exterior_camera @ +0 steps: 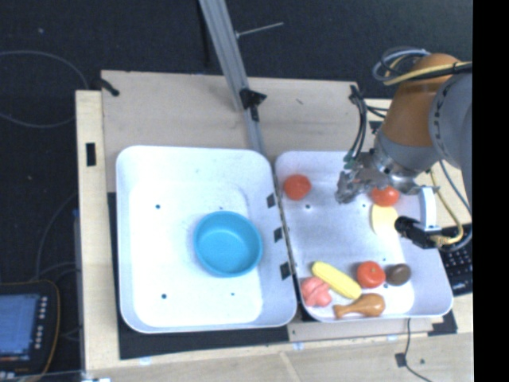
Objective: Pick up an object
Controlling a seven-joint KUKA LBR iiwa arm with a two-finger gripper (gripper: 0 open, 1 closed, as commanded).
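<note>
1. Gripper [347,188] hangs low over the right bin [334,229]; whether it's open or closed, can't tell.
2. Red tomato [297,186] sits just left, apart.
3. Blue bowl [228,243] occupies the left bin [159,181].

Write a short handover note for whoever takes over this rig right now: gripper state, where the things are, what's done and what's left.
Gripper: low over the upper part of the right white bin; nothing seen between its parts, so no grasp confirmed.
Right bin: round orange-red ball at upper left, a small red piece and a pale yellow wedge beside the gripper; along the near edge a pink lumpy toy, yellow banana, red tomato, dark brown ball and brown drumstick.
Left white bin: blue plastic bowl.
Done: nothing lifted yet.
Left: grasp and raise one object.
</note>
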